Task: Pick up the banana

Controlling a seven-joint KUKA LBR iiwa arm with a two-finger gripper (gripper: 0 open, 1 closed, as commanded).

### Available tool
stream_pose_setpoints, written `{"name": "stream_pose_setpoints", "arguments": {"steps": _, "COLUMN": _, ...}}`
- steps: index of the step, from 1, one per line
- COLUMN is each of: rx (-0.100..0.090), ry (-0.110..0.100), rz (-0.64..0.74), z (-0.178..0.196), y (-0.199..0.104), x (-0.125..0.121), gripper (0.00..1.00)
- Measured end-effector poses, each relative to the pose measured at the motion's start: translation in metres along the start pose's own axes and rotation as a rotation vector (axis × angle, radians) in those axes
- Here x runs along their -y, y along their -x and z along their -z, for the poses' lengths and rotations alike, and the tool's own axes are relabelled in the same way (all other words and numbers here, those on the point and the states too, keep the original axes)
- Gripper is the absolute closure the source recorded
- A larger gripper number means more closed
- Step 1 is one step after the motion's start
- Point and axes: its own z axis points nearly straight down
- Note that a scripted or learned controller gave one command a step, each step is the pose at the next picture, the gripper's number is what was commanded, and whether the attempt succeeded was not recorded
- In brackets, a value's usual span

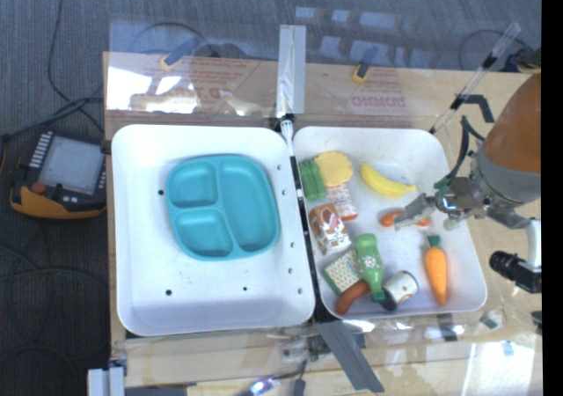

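In the right bin [457,165], near its back wall, the banana [385,180] is seen lying flat, curved, apart from the yellow round item [334,167] to its left. The gripper [412,215] is positioned just in front of the banana, low over the bin floor beside a small orange piece [390,218]; the banana is not between the fingers. Whether the pincer is wide or narrow cannot be told, as the tips are blurred. The carrot [436,273] is laid toward the near right corner, the green bottle [369,265] and other toy food crowded along the divider, so the banana is left fairly clear for approach. A blue divided plate [222,206] is placed in the left bin [141,297]. Grasp judged not yet made.
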Motion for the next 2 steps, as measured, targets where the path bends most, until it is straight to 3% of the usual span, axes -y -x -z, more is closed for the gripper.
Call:
{"name": "stream_pose_setpoints", "arguments": {"steps": 1, "rx": 0.001, "ry": 0.001, "rz": 0.076, "z": -0.003, "y": -0.029, "x": -0.064, "gripper": 0.00}}
{"name": "stream_pose_setpoints", "arguments": {"steps": 2, "rx": 0.004, "ry": 0.000, "rz": -0.103, "z": -0.097, "y": -0.006, "x": -0.124, "gripper": 0.00}}
